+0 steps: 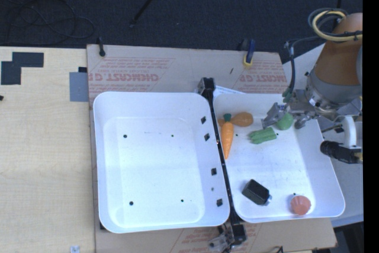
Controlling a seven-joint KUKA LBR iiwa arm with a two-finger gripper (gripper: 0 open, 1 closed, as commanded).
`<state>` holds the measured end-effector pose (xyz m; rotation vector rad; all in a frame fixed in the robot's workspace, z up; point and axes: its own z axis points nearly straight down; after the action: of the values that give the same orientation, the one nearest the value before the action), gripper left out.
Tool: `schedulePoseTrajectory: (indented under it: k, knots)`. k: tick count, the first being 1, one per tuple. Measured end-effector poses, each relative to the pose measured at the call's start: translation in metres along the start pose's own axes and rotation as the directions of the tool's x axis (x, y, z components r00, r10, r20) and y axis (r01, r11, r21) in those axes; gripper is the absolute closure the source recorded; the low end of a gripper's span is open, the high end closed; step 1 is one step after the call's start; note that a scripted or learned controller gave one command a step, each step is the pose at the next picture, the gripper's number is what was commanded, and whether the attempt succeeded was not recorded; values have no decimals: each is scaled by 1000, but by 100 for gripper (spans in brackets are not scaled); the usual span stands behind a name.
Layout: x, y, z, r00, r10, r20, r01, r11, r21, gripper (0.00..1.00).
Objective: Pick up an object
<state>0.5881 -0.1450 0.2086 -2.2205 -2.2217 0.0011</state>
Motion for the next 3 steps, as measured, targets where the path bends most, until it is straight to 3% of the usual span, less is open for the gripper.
schedulePoseTrajectory:
  k: [1,2,3]
  knots:
    - [18,59,-171,1000,-3,4,3,1000,-19,0]
    - [99,17,-215,1000,-7,-2,7,1000,-4,0]
    - [188,35,-231,1000,-9,-3,9,1000,-1,0]
